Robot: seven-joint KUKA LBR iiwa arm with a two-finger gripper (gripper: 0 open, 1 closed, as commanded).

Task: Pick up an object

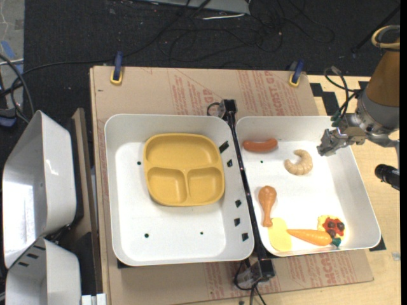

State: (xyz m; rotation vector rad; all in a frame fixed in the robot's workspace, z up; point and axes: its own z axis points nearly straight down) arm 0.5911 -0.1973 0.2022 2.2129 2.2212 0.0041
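Observation:
The right bin (356, 176) holds several toy foods: a red sausage (260, 145) near its far left corner, a beige croissant (299, 162), a chicken drumstick (268, 202), a yellow piece (279, 237), an orange carrot (310, 236) and a small red-and-yellow pizza slice (332, 225). My gripper (332, 142) hovers over the bin's far right edge, right of the croissant and apart from it. Nothing shows between its fingers.
The left bin (121, 189) bears a yellow divided plate (184, 169). A black divider with clips runs between the two bins. Orange clamps (116, 75) hold the cardboard board at the back. White containers (38, 176) stand at the far left.

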